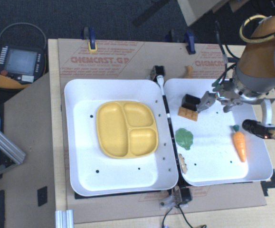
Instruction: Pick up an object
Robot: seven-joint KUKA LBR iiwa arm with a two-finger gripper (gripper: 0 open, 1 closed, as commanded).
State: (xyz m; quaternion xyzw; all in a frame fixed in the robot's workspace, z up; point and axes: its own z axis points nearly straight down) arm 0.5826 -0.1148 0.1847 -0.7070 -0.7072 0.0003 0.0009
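Item: gripper (218, 102), on the grey arm with the orange band, reaching in from the right and hanging over the upper part of the right bin (208, 175). Two grey fingers (205, 101) are showing spread apart, one pointing left toward the dark block, the other slanting toward the bin's right side. Nothing is sitting between them; they are holding nothing. Whether the left fingertip is touching the bin floor cannot be told.

Item: black block (190, 100), lying in the right bin's upper left, just beside the left finger; contact cannot be told.

Item: brown waffle-like piece (187, 113), lying against the black block's lower edge.

Item: green leafy piece (184, 138), resting near the right bin's left wall, below the brown piece.

Item: orange carrot (240, 145), lying lengthwise toward the right bin's right side, green tip pointing up, well apart from the gripper.

Item: small tan scrap (182, 164), lying by the right bin's lower left corner.

Item: yellow divided plate (127, 128), three compartments, sitting in the middle of the left bin (80, 170).
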